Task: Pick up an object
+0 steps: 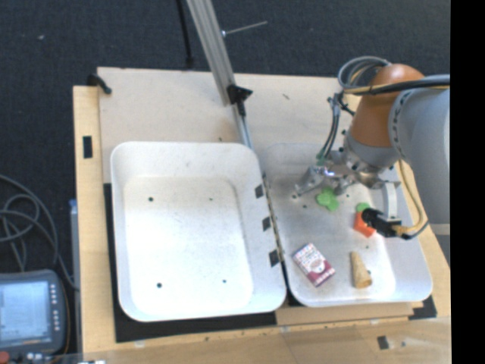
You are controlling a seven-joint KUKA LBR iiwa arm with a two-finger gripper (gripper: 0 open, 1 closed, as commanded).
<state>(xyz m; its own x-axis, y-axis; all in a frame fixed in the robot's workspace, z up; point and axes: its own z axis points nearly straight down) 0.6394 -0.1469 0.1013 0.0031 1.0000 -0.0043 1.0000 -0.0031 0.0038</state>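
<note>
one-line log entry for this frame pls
gripper: low in right white bin, over small green object | grasp: unconfirmed | also in bin: orange block, pink-red carton, tan cork-like piece

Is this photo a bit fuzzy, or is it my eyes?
Camera view: soft and grainy throughout; the gripper is a blur, the small green thing under it shapeless. Lighting is even, with faint shadows and no harsh glare on the white bins.

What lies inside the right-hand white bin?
The right-hand shallow white bin holds a small pink patterned box, a tan cone-shaped piece, a small orange block and a small green piece below the gripper. The grey arm covers the bin's far right corner.
</note>
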